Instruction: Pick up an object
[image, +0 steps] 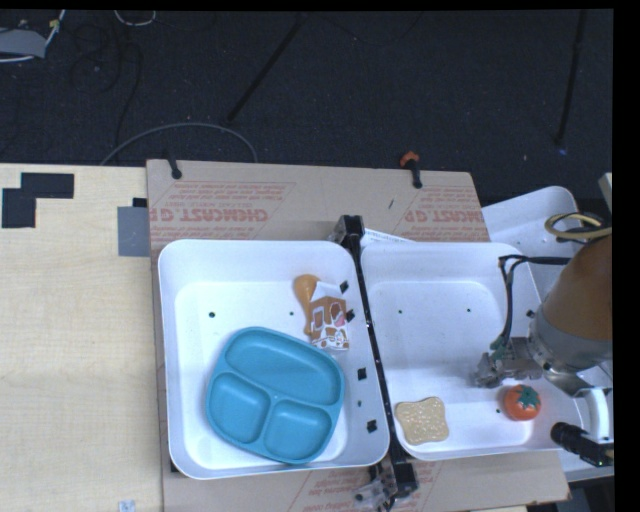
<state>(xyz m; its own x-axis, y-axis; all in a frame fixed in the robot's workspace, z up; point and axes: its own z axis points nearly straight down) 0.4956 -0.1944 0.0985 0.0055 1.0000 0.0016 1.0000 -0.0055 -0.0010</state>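
Note:
My gripper (497, 368) is down low in the right bin (440, 275), near its right wall, with the grey arm and its orange band (590, 290) rising to the right. A small red-orange tomato-like toy (521, 402) lies just below and right of the gripper, close to it but apart. A tan slice of toast (422, 420) rests at the right bin's front left corner. In the left bin (190, 300) are a blue divided plate (275, 394), an orange-brown piece (306, 289) and a small patterned packet (328, 325).
A black divider (365, 350) runs between the two bins. Brown cardboard (300, 205) lies under and behind them. Cables (520, 265) trail along the right bin's far right corner. A black clamp part (580, 442) sticks out at the front right.

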